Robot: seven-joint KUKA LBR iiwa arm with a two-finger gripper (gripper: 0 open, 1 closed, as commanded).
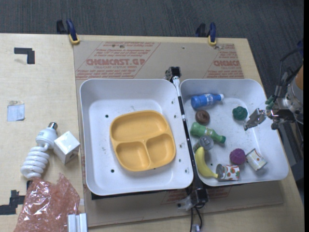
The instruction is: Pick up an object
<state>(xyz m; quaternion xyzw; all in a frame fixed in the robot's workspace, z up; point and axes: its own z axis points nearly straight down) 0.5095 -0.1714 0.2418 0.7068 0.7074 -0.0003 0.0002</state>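
Your pincer [254, 120] stood at the right bin's [270, 170] right side, above its floor, reaching in from the right edge; its metal fingers pointed left and nothing was seen between them, though how far apart they stood you could not tell from this angle. The right bin carried the candidates: a blue bottle [206, 100] near the back, a brown ball [202, 116] below it, a green bottle [206, 132] lying on its side, a grey cap [206, 142] just beside that, a banana [203, 163] along the left wall, a printed can [228, 172] touching the banana's tip, a magenta ball [237, 156], a small white carton [255, 159] and a dark green ball [239, 112]. The green ball lay nearest the pincer, apart from it. The left bin [96, 129] held a yellow tray [143, 140]. A bulb [38, 151] lay on the worktop [38, 95] at left.
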